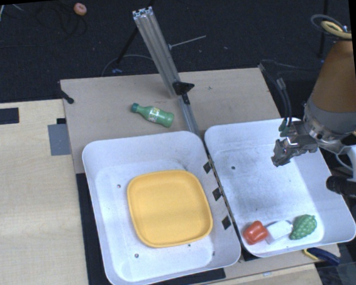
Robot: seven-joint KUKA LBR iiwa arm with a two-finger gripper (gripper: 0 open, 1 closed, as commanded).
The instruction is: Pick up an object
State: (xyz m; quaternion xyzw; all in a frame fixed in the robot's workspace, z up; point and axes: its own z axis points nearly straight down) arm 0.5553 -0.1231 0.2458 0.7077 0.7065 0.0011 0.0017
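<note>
Currently, nearest the camera, three small items sit in a row along the near edge of the right bin [314, 175]: a red pepper [255, 231], a white block [279, 230] touching it, and a green bunch of grapes [303, 226] just beside the block. The row's long axis runs left to right, parallel to the bin's near wall.

Left bin [99, 178]: one yellow plate [169, 207], lying flat near the middle.

Farther back, the gripper [283, 155] hangs over the far right part of the right bin, well apart from the row. Nothing is visible between or under it; whether it is released or clenched cannot be told from this angle.

Key relation: the row lies toward the camera from the gripper, grapes most nearly in line, pepper offset left. Judgement: the grapes are probably the easiest target, though the bin wall close by may crowd the approach.

Beyond the bins, a green bottle [153, 115] lies on its side on the bench [224, 96]
</note>
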